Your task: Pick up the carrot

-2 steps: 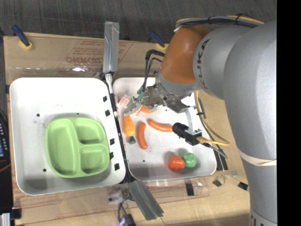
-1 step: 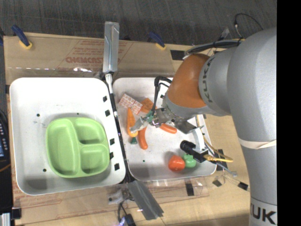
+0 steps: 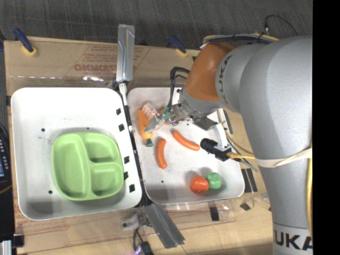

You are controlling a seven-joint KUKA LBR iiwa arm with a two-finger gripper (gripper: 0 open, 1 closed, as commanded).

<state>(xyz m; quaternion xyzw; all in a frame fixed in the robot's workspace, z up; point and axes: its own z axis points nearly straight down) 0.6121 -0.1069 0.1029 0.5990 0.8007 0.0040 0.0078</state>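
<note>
Orange and green pieces (image 3: 205,182): near front wall of the right bin (image 3: 234,193).
Two sausage-like pieces (image 3: 161,153): middle of this bin.
Carrot (image 3: 143,122): far-left part, close beside the left wall, green end toward us.
Gripper (image 3: 159,120): touching or just over the carrot; I cannot tell how its fingers stand.
Handling: probably light, stiff, smooth plastic; take it across the thick middle.
</note>
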